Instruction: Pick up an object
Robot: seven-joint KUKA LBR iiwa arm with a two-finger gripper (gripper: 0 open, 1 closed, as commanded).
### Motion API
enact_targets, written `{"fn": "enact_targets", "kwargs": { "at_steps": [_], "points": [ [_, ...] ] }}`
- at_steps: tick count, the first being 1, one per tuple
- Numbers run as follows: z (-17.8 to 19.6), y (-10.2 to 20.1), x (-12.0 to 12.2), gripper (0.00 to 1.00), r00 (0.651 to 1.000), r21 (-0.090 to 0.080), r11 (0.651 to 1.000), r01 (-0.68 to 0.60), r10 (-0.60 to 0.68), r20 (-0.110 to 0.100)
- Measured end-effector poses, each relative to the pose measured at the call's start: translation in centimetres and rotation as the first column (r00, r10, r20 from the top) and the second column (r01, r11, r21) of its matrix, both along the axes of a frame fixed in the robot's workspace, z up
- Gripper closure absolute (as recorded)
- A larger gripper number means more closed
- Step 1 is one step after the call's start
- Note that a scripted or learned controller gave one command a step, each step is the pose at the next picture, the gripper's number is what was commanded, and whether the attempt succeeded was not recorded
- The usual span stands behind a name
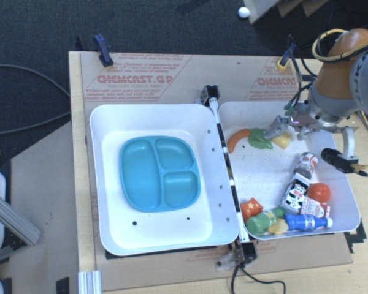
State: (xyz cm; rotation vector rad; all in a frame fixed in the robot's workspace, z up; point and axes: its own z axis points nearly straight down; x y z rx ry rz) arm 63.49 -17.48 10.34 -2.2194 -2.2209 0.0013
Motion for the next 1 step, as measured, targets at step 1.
{"fn": "enact_targets", "kwargs": {
  "at_steps": [1],
  "points": [
    [-1.89,-2.89,-3.0,0.0,1.0,-0.001,1.0,0.002,-0.002,0.0]
  ]
}}
